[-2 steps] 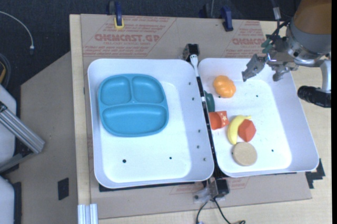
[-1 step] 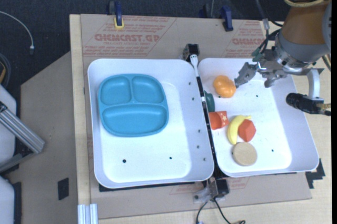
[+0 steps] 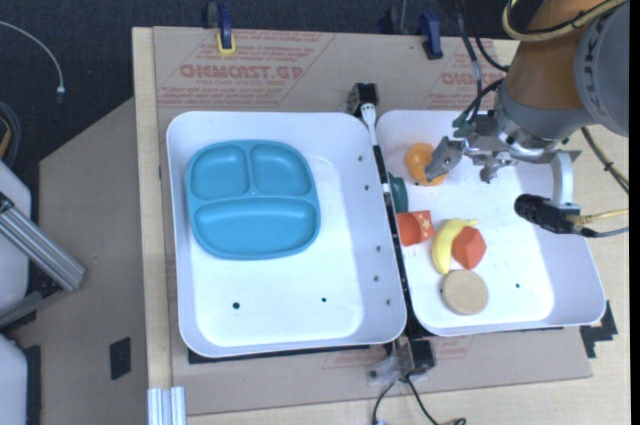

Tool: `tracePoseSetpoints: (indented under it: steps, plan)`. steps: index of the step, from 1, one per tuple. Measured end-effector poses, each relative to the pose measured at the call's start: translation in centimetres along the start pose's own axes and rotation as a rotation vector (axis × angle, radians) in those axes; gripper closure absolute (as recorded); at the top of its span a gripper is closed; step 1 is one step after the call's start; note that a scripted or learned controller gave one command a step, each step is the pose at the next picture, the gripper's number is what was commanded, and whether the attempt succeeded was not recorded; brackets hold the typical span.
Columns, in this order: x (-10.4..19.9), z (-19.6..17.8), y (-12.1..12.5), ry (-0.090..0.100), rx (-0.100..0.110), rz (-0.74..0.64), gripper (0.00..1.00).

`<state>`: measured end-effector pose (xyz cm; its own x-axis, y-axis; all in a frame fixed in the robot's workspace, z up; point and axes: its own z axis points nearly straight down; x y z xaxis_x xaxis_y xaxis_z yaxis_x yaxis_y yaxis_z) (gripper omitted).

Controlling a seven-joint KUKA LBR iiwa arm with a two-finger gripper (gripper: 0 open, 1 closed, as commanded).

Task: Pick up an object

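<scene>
gripper [image 3: 463, 156] over the upper part of right bin [image 3: 560, 308], fingers spread, nothing between them; left finger tip just beside the orange object [image 3: 418, 156] lying on bin floor. red block [image 3: 413, 227], yellow banana [image 3: 446, 243], tan disc [image 3: 465, 292] lower down. blue tray [image 3: 254, 199] in left bin [image 3: 280, 323]

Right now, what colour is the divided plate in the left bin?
Light blue; the camera view shows the divided plate clearly.
</scene>
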<state>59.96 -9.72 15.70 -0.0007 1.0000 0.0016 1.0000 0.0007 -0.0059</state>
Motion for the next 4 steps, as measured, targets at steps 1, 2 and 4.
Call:
tracePoseSetpoints:
  steps: [1, 2, 4]
  plan:
    - [-0.5, 5.9, -0.7, 0.000, 0.001, 0.002, 0.00]
    - [-0.5, 4.5, -0.5, -0.002, -0.007, 0.002, 1.00]
    - [-0.7, -5.1, -0.1, -0.003, -0.013, -0.001, 1.00]
